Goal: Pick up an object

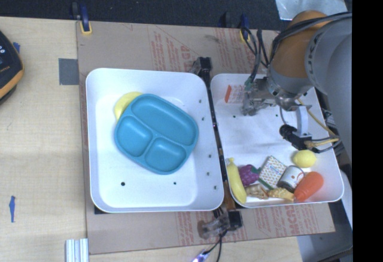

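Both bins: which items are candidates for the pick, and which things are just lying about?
Pick candidates:
blue divided plate
yellow item under it
banana
carrot
lemon
small can
gripper

Lying about:
blue clamps
grey tape
yellow-black device

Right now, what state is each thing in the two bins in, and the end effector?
Blue divided plate: right side up in the left bin, resting partly on a yellow object.
Banana: flat along the right bin's left wall.
Carrot: lying in the near right corner.
Lemon: resting loose.
End effector: above the right bin's far end, nothing seen between its fingers.
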### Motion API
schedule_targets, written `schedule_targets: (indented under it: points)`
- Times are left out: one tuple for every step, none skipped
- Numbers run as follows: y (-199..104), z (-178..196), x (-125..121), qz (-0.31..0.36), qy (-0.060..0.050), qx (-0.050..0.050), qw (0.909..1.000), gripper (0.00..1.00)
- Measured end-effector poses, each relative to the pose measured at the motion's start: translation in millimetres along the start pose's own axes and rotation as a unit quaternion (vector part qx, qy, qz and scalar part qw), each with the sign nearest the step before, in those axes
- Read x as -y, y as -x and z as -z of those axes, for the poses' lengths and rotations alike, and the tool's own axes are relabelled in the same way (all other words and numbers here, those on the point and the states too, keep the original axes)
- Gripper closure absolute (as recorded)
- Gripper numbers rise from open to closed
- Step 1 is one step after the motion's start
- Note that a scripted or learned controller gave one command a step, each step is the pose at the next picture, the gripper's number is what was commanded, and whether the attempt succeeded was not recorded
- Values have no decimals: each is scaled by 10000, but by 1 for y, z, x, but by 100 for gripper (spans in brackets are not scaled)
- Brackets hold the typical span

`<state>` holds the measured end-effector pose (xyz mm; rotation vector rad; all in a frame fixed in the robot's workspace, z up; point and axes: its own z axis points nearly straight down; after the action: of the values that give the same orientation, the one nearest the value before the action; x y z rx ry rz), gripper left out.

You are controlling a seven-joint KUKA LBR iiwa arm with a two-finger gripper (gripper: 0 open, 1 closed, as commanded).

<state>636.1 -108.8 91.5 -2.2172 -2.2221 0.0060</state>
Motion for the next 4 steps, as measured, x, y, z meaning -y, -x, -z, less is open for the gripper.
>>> schedule_targets:
  points:
    - [22, 0, 53, 7, 1, 1, 10000, 100]
    - [10, 1, -18, 6, 13, -5, 10000, 100]
    - [-10, 0, 37, 5, 0, -1, 10000, 100]
    - [-8, 55, -20, 6, 16, -2, 10000, 100]
